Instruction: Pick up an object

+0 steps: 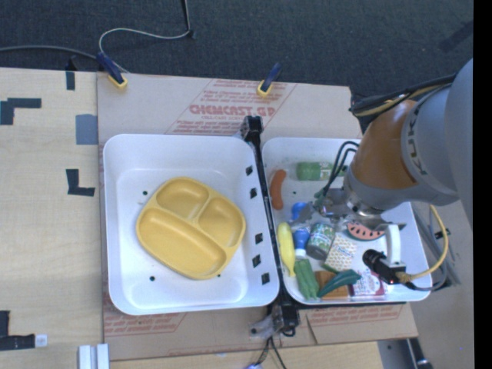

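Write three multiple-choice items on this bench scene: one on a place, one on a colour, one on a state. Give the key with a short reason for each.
1. Where does the divided plate lie?
A. in the left bin
B. in the right bin
C. on the cardboard outside the bins

2. What colour is the divided plate?
A. red
B. blue
C. yellow

3. How does the sausage lie in relation to the arm?
A. pressed under the arm
B. apart from the arm, by the wall between the bins
C. lifted above the bench

Key: 1 A, the plate rests on the left bin's floor. 2 C, it is plainly yellow. 3 B, the sausage rests in the right bin's upper left, with the arm further right.
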Robot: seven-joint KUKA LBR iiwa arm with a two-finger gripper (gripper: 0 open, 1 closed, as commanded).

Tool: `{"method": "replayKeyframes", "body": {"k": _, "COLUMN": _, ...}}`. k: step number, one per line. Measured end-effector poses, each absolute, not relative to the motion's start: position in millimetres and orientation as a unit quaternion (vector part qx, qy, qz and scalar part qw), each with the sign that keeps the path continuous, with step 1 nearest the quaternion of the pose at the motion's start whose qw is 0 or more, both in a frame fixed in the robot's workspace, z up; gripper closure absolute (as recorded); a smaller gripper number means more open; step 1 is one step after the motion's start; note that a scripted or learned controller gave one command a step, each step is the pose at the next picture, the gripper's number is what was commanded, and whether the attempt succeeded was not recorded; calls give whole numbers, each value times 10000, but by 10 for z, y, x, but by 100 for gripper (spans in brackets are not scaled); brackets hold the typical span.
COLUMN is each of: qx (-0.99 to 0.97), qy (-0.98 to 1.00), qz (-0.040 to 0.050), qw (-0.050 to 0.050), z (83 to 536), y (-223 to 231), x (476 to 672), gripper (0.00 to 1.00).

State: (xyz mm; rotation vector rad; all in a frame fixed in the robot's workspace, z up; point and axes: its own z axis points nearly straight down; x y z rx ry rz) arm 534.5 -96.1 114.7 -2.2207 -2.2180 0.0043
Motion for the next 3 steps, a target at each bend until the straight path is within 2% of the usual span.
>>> {"method": "replayKeyframes", "body": {"k": 1, "qx": -7068, "qy": -7074, "qz": 0, "qw": 7, "z": 854, "y": -1098, "x": 5464, "gripper": 0}}
{"method": "replayKeyframes", "body": {"k": 2, "qx": -7069, "qy": -7073, "qz": -5, "qw": -12, "z": 953, "y": -1103, "x": 5471, "gripper": 100}}
{"method": "replayKeyframes", "body": {"k": 3, "qx": -7064, "qy": -7078, "qz": 3, "qw": 8, "z": 1840, "y": -373, "x": 4875, "gripper": 100}}
